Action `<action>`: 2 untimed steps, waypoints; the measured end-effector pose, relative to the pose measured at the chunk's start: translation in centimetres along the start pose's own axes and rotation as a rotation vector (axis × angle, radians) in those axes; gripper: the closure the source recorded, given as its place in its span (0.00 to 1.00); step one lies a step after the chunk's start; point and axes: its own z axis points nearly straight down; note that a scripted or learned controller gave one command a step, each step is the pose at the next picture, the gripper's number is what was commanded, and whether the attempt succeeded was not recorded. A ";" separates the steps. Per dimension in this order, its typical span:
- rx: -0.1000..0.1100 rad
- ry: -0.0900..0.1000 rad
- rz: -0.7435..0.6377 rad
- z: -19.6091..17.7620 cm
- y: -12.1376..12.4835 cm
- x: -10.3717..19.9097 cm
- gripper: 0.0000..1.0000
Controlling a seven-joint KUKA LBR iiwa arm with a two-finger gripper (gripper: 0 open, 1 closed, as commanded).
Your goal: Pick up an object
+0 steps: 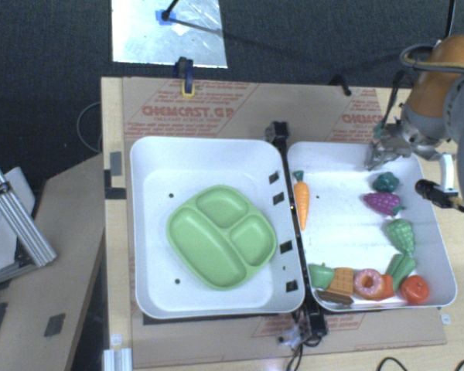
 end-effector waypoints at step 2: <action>-0.004 0.014 0.006 -9.7 -0.8 -0.6 1.00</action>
